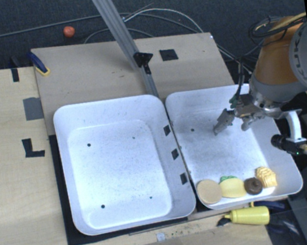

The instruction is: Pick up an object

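Gripper (pixel 233 121) of mine hangs over the far middle of the right shallow white plastic bin (pixel 196 102), its two dark fingers spread wide with nothing between them. My grey arm, with its orange band (pixel 275 64), reaches in from the right.

The things I could take all lie in a row along the near edge of that bin: a flat tan round disc (pixel 209 191) at the left, a pale yellow rounded piece (pixel 232 188) touching it, a small green piece (pixel 227 179) peeking out just behind those two, a dark brown ring-shaped piece (pixel 254 186), and a golden ridged block (pixel 266 177) at the right end. The left white bin (pixel 68 160) holds nothing I can make out.

I judge this to be the approach step: no object is chosen or touched yet, and the row is well apart from my fingers. The next move calls for travelling toward the near edge, settling over one piece, and descending with the fingers astride it. The pieces crowd together against the wall, so a clean straddle looks hard.
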{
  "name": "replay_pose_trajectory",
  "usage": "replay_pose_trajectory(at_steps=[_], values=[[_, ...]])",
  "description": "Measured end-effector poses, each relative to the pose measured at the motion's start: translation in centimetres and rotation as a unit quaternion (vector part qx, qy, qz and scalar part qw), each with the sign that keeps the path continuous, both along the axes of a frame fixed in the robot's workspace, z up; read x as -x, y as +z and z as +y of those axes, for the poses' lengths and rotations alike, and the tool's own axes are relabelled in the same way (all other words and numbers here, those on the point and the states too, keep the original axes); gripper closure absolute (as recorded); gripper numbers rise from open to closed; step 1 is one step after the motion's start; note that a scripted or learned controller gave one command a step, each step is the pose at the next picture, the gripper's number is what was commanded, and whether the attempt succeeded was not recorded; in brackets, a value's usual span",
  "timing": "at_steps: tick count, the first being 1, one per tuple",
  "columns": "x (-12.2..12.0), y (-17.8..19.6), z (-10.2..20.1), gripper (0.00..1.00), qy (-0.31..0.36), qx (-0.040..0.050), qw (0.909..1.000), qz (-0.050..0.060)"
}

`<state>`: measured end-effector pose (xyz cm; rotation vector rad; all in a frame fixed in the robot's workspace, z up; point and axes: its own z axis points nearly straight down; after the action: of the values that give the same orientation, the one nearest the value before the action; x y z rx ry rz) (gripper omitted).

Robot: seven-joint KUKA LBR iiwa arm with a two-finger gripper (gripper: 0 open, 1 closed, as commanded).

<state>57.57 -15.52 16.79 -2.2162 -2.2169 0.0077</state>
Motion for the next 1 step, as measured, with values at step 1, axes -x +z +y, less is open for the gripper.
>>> replay_pose_trajectory(at_steps=[1], values=[[-0.19,1.41,-0.02,1.0,0.0,0.0008,1.0,-0.004]])
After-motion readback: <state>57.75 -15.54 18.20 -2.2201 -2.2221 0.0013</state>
